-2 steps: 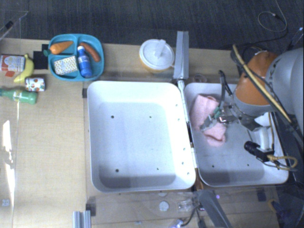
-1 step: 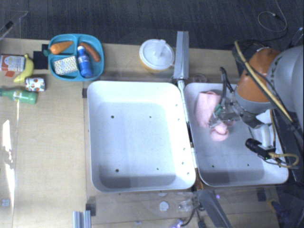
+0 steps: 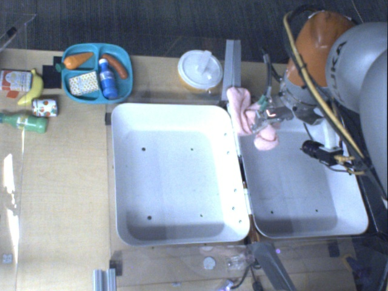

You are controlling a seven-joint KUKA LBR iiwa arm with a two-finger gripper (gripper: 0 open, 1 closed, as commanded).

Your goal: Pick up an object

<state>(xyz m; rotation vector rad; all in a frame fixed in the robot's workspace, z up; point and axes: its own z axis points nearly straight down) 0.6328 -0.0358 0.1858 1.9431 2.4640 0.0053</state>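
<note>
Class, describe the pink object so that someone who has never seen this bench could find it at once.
Start at the right bin, the one the arm reaches over. Look to its far left corner, beside the wall it shares with the left bin. The pink cloth drapes over that corner, next to the hand; it is the one soft, pink thing among hard white surfaces.

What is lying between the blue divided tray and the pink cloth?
In the camera view, a white lidded cup stands between the blue tray and the pink cloth, on the bench behind the left bin.
</note>
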